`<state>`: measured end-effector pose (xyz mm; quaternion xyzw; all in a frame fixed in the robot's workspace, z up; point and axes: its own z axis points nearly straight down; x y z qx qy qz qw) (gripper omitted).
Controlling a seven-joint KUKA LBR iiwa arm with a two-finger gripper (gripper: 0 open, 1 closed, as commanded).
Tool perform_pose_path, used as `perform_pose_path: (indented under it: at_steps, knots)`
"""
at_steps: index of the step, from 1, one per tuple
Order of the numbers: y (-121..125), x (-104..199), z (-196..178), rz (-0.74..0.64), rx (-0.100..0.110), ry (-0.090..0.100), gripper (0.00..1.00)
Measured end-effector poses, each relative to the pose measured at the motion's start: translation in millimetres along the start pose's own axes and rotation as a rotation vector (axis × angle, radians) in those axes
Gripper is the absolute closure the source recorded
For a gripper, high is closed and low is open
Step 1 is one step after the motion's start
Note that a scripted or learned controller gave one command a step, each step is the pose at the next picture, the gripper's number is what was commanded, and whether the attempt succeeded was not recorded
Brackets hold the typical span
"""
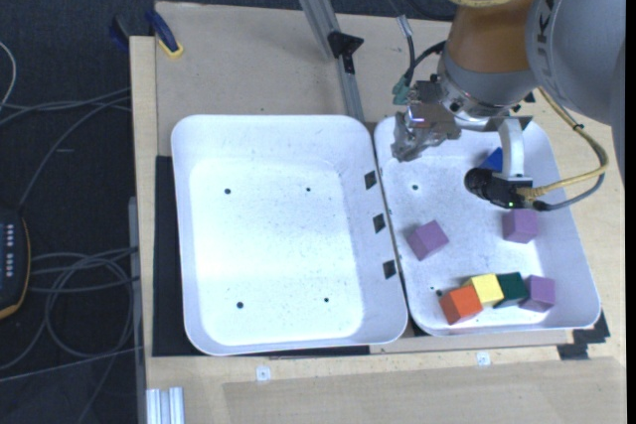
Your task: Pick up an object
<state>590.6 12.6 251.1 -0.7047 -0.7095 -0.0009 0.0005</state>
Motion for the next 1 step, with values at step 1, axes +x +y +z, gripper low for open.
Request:
perform_pose_path:
  at_steps: [1]
  knots:
    - [17.5,61.7,0.3,-0.001,-0.002,0.001,1.0]
